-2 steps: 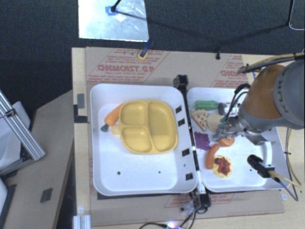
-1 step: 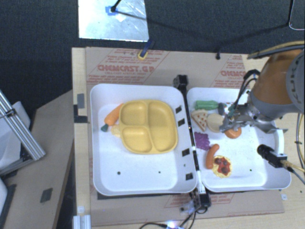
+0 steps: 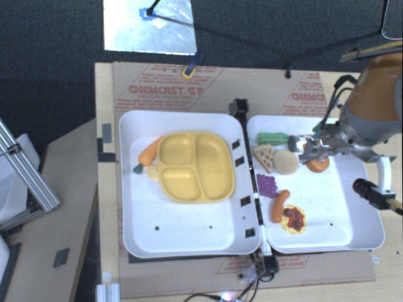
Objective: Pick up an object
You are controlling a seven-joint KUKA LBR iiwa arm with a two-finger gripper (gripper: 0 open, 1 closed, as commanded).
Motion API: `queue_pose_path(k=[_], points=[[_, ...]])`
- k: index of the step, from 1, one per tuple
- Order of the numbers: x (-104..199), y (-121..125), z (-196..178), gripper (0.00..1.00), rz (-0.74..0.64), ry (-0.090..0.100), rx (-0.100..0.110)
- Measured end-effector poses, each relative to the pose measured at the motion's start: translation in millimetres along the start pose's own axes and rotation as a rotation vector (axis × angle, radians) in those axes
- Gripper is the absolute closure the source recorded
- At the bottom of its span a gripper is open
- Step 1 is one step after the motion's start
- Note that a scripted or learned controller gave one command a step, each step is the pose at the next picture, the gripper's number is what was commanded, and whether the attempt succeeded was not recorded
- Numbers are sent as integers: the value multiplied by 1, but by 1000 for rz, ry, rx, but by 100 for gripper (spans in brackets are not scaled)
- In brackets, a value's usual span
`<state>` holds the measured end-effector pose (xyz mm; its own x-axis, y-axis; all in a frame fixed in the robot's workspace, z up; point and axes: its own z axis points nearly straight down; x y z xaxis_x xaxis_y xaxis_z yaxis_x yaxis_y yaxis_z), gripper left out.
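Toy food (image 3: 284, 162) in right bin (image 3: 359, 231); yellow tray (image 3: 192, 167) in left; jaws state unclear.

Lying in the left bin (image 3: 135, 231): tray (image 3: 192, 167), carrot (image 3: 150, 151) left of it; sitting in the right bin (image 3: 359, 225): sausage (image 3: 279, 206), near the bun (image 3: 285, 162).

A yellow divided plate (image 3: 192, 167) sits in the left bin (image 3: 135, 231), a carrot (image 3: 150, 150) just beside it.
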<state>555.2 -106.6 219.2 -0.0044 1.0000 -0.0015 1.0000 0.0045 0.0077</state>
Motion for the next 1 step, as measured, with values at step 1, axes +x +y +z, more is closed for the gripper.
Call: queue_pose_path(k=[1], points=[[47,-18,6,100,-3,3,8]])
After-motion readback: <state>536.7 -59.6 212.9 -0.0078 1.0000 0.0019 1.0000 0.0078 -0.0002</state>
